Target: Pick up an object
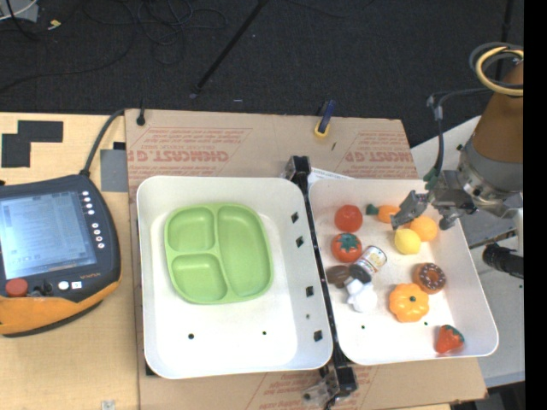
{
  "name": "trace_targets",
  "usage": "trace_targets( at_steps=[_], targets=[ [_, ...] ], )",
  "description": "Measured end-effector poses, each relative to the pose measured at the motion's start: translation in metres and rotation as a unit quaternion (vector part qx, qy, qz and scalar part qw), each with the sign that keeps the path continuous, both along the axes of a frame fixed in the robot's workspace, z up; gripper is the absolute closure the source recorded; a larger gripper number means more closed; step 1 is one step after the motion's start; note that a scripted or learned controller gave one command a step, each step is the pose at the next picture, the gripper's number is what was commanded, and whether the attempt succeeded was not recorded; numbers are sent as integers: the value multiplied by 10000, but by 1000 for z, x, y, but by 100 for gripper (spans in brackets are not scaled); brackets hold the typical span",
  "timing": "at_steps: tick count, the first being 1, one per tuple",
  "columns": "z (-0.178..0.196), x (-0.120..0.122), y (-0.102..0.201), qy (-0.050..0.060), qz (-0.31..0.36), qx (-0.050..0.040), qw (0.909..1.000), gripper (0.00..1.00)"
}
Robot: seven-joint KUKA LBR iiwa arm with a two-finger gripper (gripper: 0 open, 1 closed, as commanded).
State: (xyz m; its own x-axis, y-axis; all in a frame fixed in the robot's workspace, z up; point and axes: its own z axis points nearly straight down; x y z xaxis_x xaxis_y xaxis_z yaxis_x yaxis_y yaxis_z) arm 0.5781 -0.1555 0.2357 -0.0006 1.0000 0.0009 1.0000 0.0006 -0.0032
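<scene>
The right bin (479, 314) holds several toy foods. Among them are a red tomato (348, 218), a red fruit with a green top (346, 247), a yellow lemon (408, 241) and an orange (425, 227). There are also a chocolate donut (429, 277), an orange pumpkin (408, 302), a strawberry (449, 338) and a small jar (369, 260). My gripper (429, 212) hangs over the bin's far right part with its fingers spread, open. The orange lies just below and between the fingertips, and the lemon sits beside it. Nothing is lifted.
The left bin (162, 331) carries a green divided plate (218, 254). A black divider (312, 263) separates the bins. A teach pendant (51, 237) lies at the far left of the bench. A small carrot-like piece (385, 213) sits left of the gripper.
</scene>
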Motion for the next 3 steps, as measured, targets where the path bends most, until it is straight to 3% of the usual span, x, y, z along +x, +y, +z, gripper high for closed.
trace_targets(
  at_steps=[1, 2, 3],
  targets=[
    [10, 0, -1, 5, 0, 4, 10000, 100],
    [3, 28, 114, -10, 48, 10, 10000, 100],
    [3, 26, 108, -3, 6, -3, 10000, 0]
  ],
)
